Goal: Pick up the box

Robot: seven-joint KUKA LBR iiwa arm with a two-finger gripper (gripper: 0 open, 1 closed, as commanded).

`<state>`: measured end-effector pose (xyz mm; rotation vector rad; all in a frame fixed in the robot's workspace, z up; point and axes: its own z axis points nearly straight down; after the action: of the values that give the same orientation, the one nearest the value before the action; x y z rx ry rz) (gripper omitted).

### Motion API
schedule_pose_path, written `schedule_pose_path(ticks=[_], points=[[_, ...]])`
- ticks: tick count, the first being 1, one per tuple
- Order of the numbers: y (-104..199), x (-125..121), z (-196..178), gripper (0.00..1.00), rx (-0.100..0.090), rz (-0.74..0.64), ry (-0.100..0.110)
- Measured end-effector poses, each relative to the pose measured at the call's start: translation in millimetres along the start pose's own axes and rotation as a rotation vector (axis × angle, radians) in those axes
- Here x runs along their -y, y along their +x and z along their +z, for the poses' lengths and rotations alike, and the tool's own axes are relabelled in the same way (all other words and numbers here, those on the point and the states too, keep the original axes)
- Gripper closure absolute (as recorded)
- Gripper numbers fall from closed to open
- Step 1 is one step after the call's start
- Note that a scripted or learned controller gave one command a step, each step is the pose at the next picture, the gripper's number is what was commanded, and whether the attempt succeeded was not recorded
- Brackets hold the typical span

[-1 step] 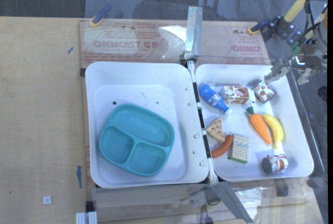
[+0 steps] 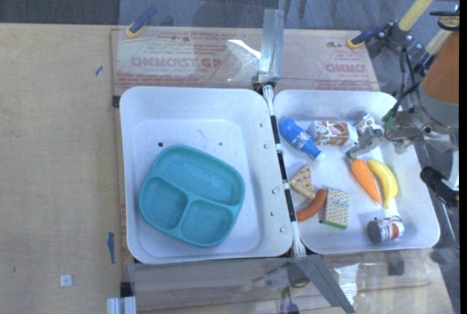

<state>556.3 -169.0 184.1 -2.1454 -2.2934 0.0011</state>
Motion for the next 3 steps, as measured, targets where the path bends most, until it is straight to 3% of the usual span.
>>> schedule_pose_path(ticks=[1,2,3], points=[[50.0,63.3,58.3,0.00,-0.001,-0.036,0.001],[58.8,72.2,95.8,0.00,-0.001,0.029,-0.002],[58.6,70.0,86.2,1.00,0.000,0.030,-0.007]])
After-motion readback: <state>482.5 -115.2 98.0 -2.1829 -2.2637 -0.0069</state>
